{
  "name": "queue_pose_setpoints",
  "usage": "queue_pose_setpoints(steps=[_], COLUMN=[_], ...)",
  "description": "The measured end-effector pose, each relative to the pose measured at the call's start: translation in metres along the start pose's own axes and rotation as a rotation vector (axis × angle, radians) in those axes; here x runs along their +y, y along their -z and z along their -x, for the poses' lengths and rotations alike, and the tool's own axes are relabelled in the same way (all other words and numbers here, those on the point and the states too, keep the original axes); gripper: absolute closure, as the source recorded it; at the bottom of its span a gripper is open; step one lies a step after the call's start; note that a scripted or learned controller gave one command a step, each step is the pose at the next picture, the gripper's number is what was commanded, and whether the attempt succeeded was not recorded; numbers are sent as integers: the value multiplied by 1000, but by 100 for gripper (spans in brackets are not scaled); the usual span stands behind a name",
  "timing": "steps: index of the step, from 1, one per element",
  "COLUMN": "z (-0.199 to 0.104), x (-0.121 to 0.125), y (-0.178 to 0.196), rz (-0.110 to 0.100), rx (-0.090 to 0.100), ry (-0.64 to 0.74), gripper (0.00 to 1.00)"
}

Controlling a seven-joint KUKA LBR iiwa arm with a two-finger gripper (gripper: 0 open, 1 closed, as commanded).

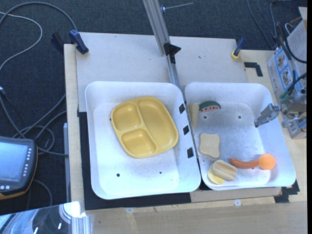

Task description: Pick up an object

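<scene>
Orange carrot-shaped toy (253,163) with round ball end: right bin (229,89) floor, just below-left of gripper (267,115); gripper at bin's right rim, nothing seen held, opening unclear; step: approach; next: reach down onto toy; toast slice (209,145), bun (223,171) further left

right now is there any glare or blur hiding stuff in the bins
Camera view: light is even and soft, shadows faint; the yellow plate shows only a mild sheen; toys in the right bin read clearly; the end effector at the right rim is small and slightly soft.
</scene>
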State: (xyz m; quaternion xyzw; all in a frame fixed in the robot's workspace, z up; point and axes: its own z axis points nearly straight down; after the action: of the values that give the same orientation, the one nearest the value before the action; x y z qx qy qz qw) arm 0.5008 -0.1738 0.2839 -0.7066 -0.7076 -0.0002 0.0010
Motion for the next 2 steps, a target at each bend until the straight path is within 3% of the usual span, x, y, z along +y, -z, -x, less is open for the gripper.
queue_pose_setpoints(steps=[1,2], z=[0,-6], x=[0,-9], y=[0,-51], rz=[0,-5], rx=[0,2], ry=[0,-1], gripper=[0,0])
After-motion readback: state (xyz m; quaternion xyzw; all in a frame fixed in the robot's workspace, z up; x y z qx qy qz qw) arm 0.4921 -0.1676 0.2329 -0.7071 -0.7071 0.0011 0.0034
